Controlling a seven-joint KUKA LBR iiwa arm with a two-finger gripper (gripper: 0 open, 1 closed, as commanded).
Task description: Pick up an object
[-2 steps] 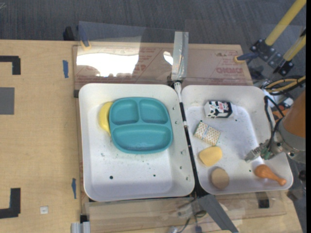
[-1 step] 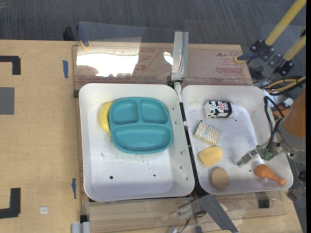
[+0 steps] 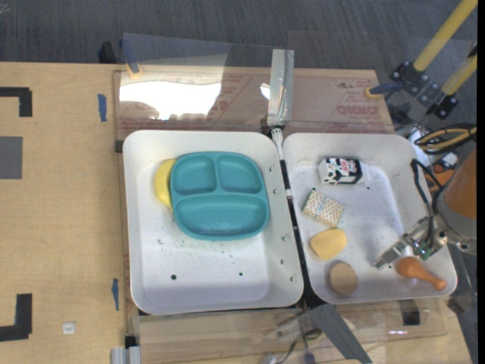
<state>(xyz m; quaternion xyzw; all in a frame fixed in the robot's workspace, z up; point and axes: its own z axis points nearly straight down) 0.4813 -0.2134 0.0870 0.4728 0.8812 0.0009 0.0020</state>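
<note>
Two bins lie before you. At the right bin's (image 3: 379, 290) near edge the gripper (image 3: 413, 249) sits low, just beside an orange drumstick-shaped toy (image 3: 419, 270); whether its jaws are apart or together you cannot tell, and nothing shows between them. Centre the jaws over the toy's thick end before closing, I judge. Near it lie a tan round piece (image 3: 342, 277) and a yellow piece (image 3: 329, 243), then a patterned packet (image 3: 323, 208) and a black-and-white packet (image 3: 340, 170). Left bin (image 3: 204, 287): a teal divided plate (image 3: 220, 194) over a yellow thing (image 3: 162, 182).
</note>
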